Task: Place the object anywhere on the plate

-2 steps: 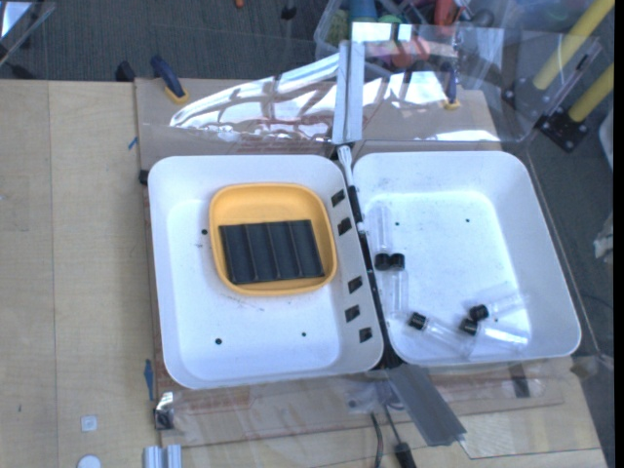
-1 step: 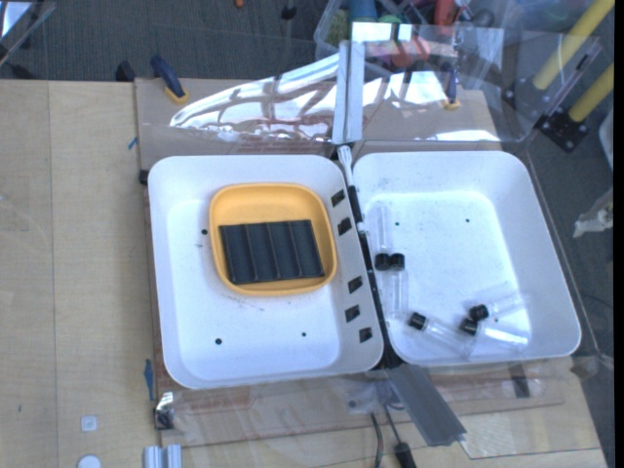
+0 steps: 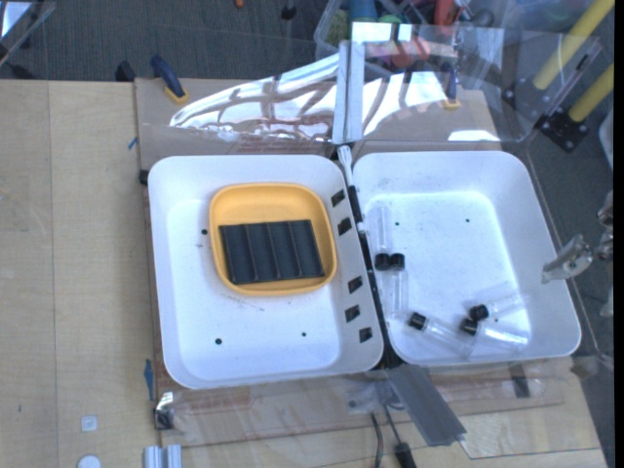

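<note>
Where the arm comes in from the right, the gripper (image 3: 571,259) is seen as a grey metal tip over the right rim of the right bin (image 3: 546,213). How far it is open cannot be told, and nothing is seen held in it.

A yellow plate (image 3: 222,205) is set in the left bin (image 3: 175,261), toward its back and centre. A dark ridged block (image 3: 271,251) is lying flat on the plate, inside its rim, well apart from the gripper.

Clear tubes with black caps are scattered in the right bin. One tube (image 3: 378,224) is laid along the left wall. Three more (image 3: 492,322) are clustered near the front right corner, some touching or crossing; the exact overlap cannot be made out.

Both bins are carried side by side on the worktop (image 3: 68,261), with their inner walls touching.
</note>
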`<state>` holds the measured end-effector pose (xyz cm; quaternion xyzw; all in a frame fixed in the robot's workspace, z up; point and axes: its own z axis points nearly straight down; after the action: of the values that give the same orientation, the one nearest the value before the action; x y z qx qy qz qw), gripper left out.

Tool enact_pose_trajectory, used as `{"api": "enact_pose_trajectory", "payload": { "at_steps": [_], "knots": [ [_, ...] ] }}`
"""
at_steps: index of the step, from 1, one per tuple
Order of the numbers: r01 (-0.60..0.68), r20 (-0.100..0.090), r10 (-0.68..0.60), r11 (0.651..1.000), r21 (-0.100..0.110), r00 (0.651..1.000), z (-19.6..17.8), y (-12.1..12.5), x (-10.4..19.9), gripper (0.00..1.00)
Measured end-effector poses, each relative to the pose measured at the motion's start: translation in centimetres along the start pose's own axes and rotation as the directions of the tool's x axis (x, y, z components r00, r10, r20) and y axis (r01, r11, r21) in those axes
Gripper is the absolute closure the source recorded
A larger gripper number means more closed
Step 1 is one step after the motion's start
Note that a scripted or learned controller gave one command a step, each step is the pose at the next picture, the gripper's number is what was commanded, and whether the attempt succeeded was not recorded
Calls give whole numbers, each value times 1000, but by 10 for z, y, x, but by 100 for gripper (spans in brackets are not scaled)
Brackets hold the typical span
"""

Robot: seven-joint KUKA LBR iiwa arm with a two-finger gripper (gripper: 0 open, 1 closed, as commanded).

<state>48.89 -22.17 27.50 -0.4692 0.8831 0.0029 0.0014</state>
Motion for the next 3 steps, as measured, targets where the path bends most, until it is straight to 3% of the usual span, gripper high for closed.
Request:
{"api": "enact_pose_trajectory", "payload": {
  "at_steps": [1, 3],
  "knots": [
    [-23, 1, 23, 1000, 5, 1000, -26, 6, 4, 0],
    [-86, 2, 86, 996, 3, 996, -25, 6, 6, 0]
  ]
}}
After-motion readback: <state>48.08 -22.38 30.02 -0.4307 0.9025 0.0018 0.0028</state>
